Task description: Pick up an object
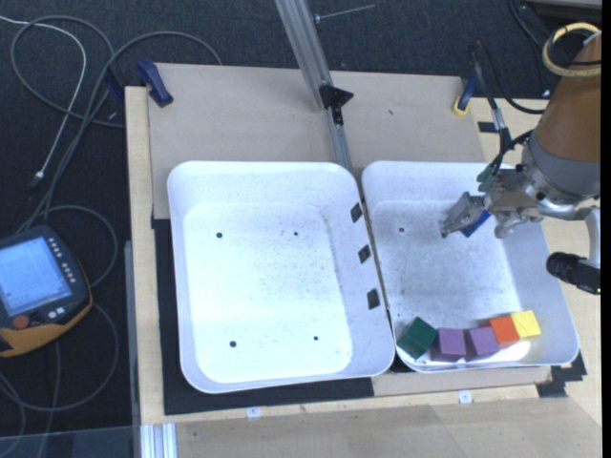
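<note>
The hand [474, 219] hung over the far part of the right bin [420, 265], reaching in from the right on the grey arm [573, 132] with its orange band. Its metal fingers [458, 219] pointed left and down toward the bin floor. Something blue showed among them, but whether that was a held thing or part of the hand could not be told, and neither could whether the fingers stood apart or together.

The counter [239, 113] was a pale brown board carrying both white bins side by side. The left bin [191, 189] lay beside the right one, their inner rims nearly touching, with three small black clips [364, 253] along the join.

The blocks sat well apart from the hand, in a row against the near wall of the right bin. From left to right they were a green block [417, 336], two purple blocks [452, 343] touching each other, an orange block [505, 333] and a yellow block [526, 325] at the right end.
</note>
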{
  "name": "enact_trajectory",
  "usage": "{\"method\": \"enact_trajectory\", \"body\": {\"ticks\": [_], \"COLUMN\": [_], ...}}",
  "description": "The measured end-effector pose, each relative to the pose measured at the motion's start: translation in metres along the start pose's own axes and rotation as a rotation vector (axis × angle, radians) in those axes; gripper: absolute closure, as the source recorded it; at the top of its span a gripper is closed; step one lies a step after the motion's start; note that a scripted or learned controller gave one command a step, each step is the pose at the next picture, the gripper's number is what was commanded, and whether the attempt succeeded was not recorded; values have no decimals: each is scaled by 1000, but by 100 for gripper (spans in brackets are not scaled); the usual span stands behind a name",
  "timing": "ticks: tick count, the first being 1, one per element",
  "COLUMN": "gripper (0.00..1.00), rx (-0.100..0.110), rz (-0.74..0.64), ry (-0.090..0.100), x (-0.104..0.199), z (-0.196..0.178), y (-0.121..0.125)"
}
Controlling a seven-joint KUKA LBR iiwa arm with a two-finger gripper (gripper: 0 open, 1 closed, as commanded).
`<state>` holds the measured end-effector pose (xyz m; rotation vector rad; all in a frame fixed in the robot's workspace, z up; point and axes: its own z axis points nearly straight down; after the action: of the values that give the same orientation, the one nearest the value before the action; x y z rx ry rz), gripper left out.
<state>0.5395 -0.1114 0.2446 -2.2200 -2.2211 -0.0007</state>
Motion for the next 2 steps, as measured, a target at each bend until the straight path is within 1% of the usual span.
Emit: {"method": "enact_trajectory", "body": {"ticks": [1, 2], "gripper": [0, 0], "rx": [-2, 0], "rz": [5, 0], "ry": [-5, -3], "x": [-64, -84], "z": [19, 75], "y": [20, 64]}}
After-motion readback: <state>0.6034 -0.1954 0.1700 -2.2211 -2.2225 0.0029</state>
